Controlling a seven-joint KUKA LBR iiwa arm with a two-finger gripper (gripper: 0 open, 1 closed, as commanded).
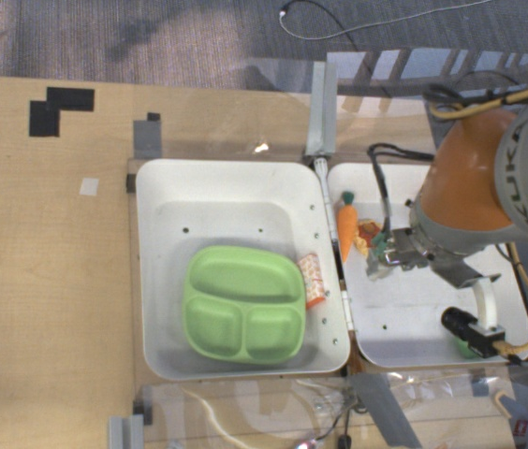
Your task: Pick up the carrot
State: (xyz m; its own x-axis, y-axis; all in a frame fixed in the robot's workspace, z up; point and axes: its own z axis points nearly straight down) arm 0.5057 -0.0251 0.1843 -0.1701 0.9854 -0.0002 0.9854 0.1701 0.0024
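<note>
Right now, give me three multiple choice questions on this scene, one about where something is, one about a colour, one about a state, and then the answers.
1. Where is the carrot?
A. On the plate
B. In the right bin, by its left wall
C. On the bench outside the bins

2. What colour is the plate?
A. Green
B. Blue
C. Red

3. How does the carrot stand to the claw?
A. Lifted high above the bin
B. Lying in the bin, left of the claw
C. Resting in the left bin

Answers: 1 B, the carrot lies along the left wall of the right bin. 2 A, the divided plate in the left bin is light green. 3 B, the carrot lies beside the wall, with the claw just to its right.
</note>
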